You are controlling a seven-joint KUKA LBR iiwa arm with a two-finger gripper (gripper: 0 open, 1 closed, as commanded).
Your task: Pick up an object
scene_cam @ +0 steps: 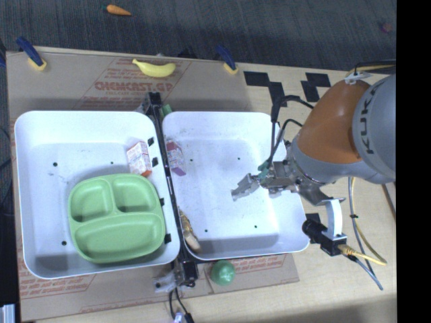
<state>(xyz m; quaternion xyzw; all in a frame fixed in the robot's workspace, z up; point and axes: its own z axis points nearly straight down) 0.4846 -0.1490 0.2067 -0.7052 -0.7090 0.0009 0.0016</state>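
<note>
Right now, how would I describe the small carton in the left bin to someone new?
Find the left bin, which holds a green divided tray. Just above that tray's upper right corner, near the wall shared with the right bin, lies the small carton, white with orange-red print.

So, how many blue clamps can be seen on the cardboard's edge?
2. One blue clamp sits at the cardboard's far left corner; the other blue clamp grips the far edge, right of the yellow banana. The arm may hide more.

Gripper (244,187) over right bin (222,123) — green tray (118,215) left
</note>
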